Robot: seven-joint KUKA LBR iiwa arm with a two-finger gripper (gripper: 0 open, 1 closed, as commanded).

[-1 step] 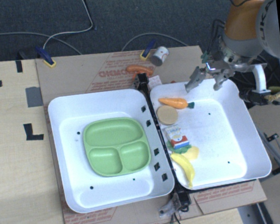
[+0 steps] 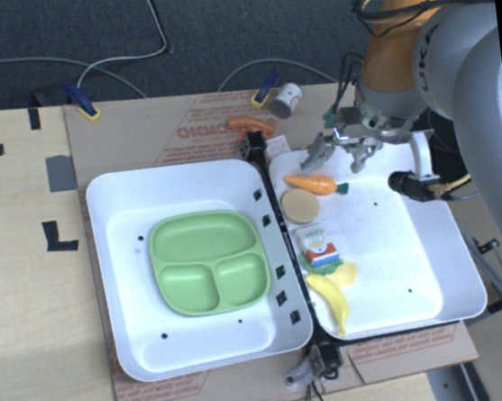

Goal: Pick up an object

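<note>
Progress: We judge the task not yet accomplished; no object sits between the fingers, and every candidate rests on the floor of the right bin.
End effector: The end effector hangs over the 12 o'clock end of the right bin, its two fingers spread apart and pinching nothing.
Nearest object: The toy carrot lies just at 7 o'clock of the end effector, near it, with its green tip toward 3 o'clock.
Other objects: At 6 o'clock of the carrot we see a tan disc, then a small printed packet, then a yellow banana, all ranged along the bin's 9 o'clock wall.
Remaining: We judge that descent, closure on one object and a lift are all still to come.
Edges: The objects crowd the divider between the bins, so a finger on that side has little room.
Open room: The 3 o'clock half of the right bin floor is bare and gives free approach.
Left bin: The left bin carries a green divided plate, well apart from the end effector.
Table: An orange item lies on the table beyond the bins at 12 o'clock.
</note>
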